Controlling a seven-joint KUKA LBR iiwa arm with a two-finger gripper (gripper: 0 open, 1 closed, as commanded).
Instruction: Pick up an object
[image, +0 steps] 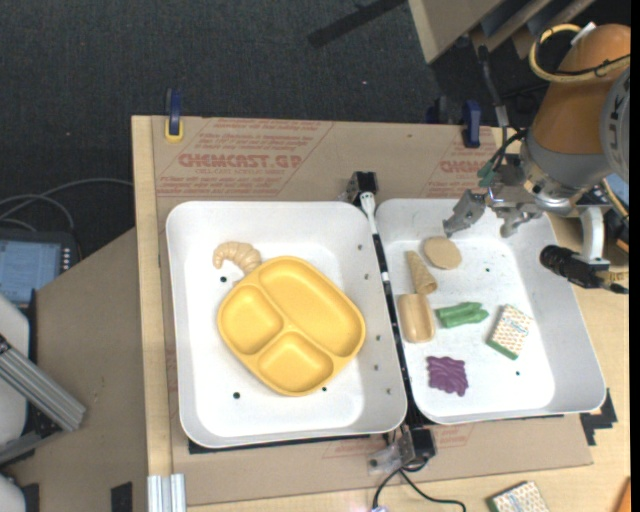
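Note:
My gripper (489, 217) hangs over the back of the right bin (570, 380), its two fingers spread open with nothing between them. Just in front of it and to the left lies a tan round cookie (441, 252). Further forward in the same bin are a tan cone piece (420, 272), a beige bread-like block (414, 317), a green bean pod (460, 314), a purple grape bunch (447, 374) and a sandwich slice with a green edge (509, 331).
The left bin (190, 330) holds a yellow divided plate (289, 323) and a tan croissant (235, 255) behind it. A black divider rail (380, 270) runs between the bins. The arm's grey and orange body (580, 90) looms at the upper right.

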